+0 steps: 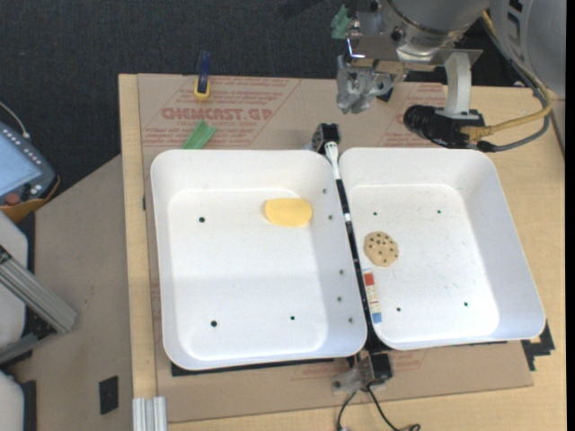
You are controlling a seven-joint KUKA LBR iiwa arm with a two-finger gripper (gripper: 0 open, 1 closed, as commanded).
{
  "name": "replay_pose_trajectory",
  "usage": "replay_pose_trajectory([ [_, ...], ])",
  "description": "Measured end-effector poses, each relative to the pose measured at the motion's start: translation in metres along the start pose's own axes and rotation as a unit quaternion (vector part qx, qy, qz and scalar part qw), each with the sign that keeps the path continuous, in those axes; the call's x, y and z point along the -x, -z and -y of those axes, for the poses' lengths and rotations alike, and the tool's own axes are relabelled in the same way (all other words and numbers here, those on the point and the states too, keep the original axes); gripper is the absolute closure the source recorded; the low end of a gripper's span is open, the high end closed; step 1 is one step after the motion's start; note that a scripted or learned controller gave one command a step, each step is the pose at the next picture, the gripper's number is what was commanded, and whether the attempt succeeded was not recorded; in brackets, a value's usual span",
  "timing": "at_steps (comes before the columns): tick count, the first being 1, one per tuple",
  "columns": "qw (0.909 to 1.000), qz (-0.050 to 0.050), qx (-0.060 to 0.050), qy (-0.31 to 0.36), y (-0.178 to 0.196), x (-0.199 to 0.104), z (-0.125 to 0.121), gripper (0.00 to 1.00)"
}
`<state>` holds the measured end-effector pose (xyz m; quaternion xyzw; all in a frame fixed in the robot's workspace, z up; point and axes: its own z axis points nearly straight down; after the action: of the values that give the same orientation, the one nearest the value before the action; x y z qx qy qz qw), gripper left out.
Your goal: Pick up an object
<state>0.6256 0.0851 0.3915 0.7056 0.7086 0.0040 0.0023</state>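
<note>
Hanging high, nothing between my jaws yet.

My gripper [364, 92] hovers above the bench at about 12 o'clock, beyond the far rims of both bins, wrist pointing down; whether my jaws are spread or pressed together I cannot tell. In the left bin [180, 330] a yellow piece [287, 212] lies toward 1 o'clock of the floor; it looks smooth, rounded and light, perhaps slippery, so I would pinch it across its narrow width. In the right bin [512, 294] a cookie [381, 248] lies at 9 o'clock near the divider [346, 241]: thin, flat, probably light, best taken by opposite edges.
</note>
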Motion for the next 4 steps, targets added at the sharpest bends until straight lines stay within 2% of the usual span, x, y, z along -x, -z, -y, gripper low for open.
replay_pose_trajectory([
  [1,1.0,-0.001,0.004,0.0,0.121,-0.018,0.051,1.0],
  [2,0.9999,0.002,-0.013,0.001,-0.025,-0.082,0.06,1.0],
  [3,1.0,0.002,-0.004,-0.007,0.022,0.025,0.118,1.0],
  [4,1.0,0.002,-0.009,-0.003,-0.052,0.023,0.085,1.0],
])
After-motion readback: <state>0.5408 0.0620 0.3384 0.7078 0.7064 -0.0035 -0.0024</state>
